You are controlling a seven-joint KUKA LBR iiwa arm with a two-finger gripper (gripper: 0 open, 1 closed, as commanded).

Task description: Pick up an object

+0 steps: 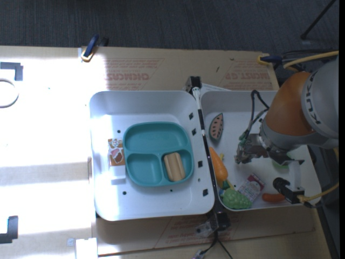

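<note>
Two white bins sit side by side on the cardboard-covered bench; single overhead view, arm entering from the right of the frame. Left bin: a teal divided plate in the middle, with a tan bread-like piece in its lower right compartment, and a small printed card just beside the plate's left edge. Right bin: watermelon slice at upper left, orange carrot along the left wall, green leafy item in the lower left corner, a pink-and-white packet just right of it, and a small red item near the lower edge. The gripper hangs over the middle of the right bin, apart from the carrot on its left and above the packet in the frame. Progress, as a judgement: nothing can be seen between the jaws and every item appears to lie on the bin floor, so the pick looks not yet done; choosing a target, closing on it and lifting all remain. Packet and carrot look like the nearest candidates. Jaw state: cannot tell, since the mechanism reads as one dark cluster against the white floor. The wrist and orange band cover the upper right part of the right bin, so anything beneath them is hidden. The red item is too small to identify, and the card's print is unreadable.
</note>
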